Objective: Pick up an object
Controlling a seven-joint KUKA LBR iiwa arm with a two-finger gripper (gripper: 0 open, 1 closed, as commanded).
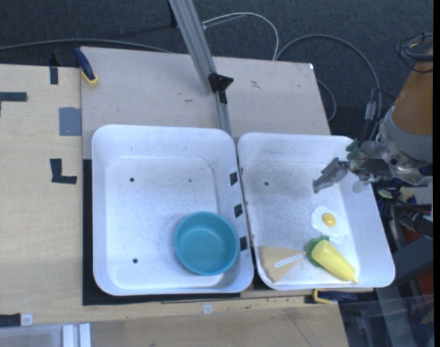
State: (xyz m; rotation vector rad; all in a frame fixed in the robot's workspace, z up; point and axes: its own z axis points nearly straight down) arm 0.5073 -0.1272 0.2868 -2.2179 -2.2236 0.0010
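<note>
Camera view: pincer (pixel 329 178) over the right bin (pixel 292 147), near its right wall; whether its fingers stand apart or together I cannot tell, and nothing shows between them. Nearest candidates lie below it: fried egg (pixel 327 220), corn cob (pixel 332 259), cheese wedge (pixel 280 261); best to drop straight down, centred on one. Blue bowl (pixel 206 242) in left bin (pixel 162 139); wooden worktop (pixel 28 165), dark carpet (pixel 97 9) with cables beyond.
</note>
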